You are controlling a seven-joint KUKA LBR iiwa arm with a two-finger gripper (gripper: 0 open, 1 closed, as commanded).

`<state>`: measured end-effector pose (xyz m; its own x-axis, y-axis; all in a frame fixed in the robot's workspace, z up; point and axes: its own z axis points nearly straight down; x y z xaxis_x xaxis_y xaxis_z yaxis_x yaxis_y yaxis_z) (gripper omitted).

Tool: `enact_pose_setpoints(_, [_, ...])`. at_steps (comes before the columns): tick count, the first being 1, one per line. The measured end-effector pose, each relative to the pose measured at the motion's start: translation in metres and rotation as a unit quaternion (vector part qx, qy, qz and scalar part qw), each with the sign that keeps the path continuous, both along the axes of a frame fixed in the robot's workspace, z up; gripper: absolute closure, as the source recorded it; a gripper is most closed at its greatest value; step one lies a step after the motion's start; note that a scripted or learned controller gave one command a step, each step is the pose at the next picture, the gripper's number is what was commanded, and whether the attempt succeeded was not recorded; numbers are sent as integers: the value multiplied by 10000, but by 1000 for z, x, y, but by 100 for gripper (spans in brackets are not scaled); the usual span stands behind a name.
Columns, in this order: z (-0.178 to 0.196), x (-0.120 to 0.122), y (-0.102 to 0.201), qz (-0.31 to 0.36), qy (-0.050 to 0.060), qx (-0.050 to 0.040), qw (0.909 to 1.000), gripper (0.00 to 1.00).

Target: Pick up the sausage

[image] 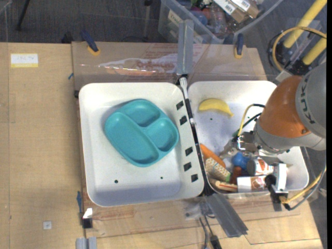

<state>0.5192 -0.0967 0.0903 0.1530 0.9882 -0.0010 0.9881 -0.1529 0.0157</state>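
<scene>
The sausage [222,186] looks like the reddish-brown elongated piece lying along the front wall of the right bin [249,90], partly covered by other toys. My gripper [234,149] reaches down into the pile in the right bin's front half. It sits just above a blue toy [239,160] and to the right of an orange carrot [212,154]. The sausage lies a little in front of and left of the gripper, apart from it. The wrist and the clutter hide the gripper's tips.
A yellow banana [215,106] lies at the back of the right bin. A tan textured piece [215,168], a white-and-red bottle [262,167] and a can [251,182] crowd the front. The left bin [98,188] holds a teal divided plate [141,132].
</scene>
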Motion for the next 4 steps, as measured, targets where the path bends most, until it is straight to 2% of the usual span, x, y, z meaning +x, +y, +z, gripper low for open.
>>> enact_pose_setpoints(1, [69, 83, -51, 498, 61, 7, 9987, 0])
enact_pose_setpoints(2, [23, 54, 6, 967, 80, 14, 9953, 0])
enact_pose_setpoints(3, [0, -19, 1, 1310, -10, -26, 9914, 0])
enact_pose_setpoints(4, [12, 110, -25, 459, 64, 6, 9989, 0])
